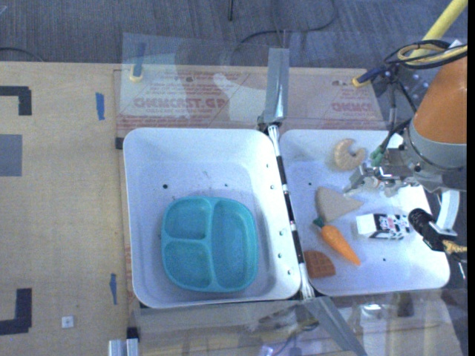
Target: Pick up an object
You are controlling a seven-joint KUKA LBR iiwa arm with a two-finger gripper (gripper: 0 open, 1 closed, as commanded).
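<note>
Camera view — gripper (369,176) above right bin (430,273)

The right bin (415,277) is crowded: a tan wedge (335,202), a toy carrot (338,242), a brown cookie-like piece (320,263), a small white box (381,225) and a bitten doughnut-like ring (347,153) lie near one another, with narrow gaps between. The arm (439,121) overhangs the bin's right side. The left bin (141,169) has open floor around the teal divided plate (210,243), mostly above it.
</note>
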